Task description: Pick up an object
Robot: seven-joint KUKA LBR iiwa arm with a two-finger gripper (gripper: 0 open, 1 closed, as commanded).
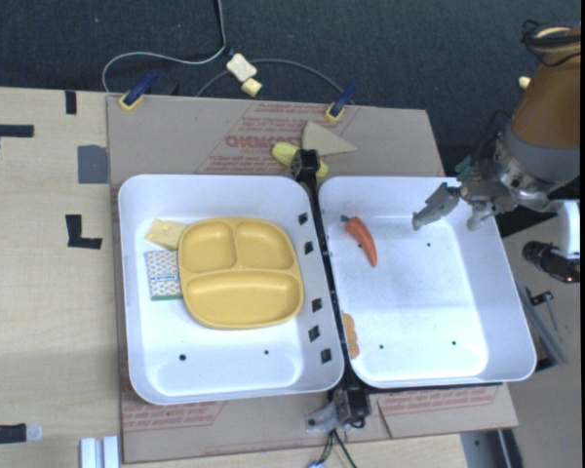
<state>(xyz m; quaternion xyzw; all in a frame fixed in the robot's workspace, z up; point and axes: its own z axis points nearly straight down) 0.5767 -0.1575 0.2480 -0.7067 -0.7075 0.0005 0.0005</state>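
The toy carrot, orange with a green top, lies tilted on the floor of the right bin, near the divider clamp side and just right of the bins' shared wall. The gripper hovers over the same bin's far right corner, well apart from the carrot, its two fingers spread wide with nothing between them. In the left bin sits a yellow compartment plate, with a small patterned packet touching its left edge.
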